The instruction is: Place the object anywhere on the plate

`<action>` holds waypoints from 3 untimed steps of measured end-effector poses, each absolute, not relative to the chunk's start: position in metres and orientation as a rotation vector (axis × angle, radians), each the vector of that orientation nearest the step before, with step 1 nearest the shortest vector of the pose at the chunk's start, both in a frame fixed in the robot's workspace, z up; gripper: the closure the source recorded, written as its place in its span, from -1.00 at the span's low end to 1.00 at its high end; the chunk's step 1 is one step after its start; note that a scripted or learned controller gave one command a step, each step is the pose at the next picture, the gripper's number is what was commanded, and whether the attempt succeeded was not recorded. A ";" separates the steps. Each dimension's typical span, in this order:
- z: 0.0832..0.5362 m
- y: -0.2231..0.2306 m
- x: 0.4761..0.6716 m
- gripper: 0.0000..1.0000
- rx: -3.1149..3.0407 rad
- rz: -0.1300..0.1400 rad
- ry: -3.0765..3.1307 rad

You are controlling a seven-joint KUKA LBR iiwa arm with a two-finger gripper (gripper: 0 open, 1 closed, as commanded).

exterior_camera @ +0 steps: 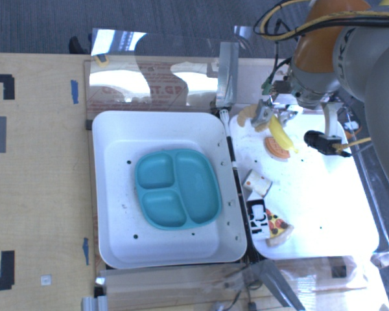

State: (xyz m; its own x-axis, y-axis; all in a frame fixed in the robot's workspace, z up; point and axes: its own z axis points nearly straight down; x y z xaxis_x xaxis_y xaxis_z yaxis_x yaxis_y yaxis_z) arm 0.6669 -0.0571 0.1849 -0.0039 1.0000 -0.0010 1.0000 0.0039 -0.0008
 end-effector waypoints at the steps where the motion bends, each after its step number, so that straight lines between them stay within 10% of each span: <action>1: 0.238 0.029 0.597 1.00 2.210 0.009 2.233; 2: 0.214 0.098 0.548 1.00 2.216 -0.003 2.234; 3: 0.215 0.094 0.549 -1.00 2.220 -0.003 2.225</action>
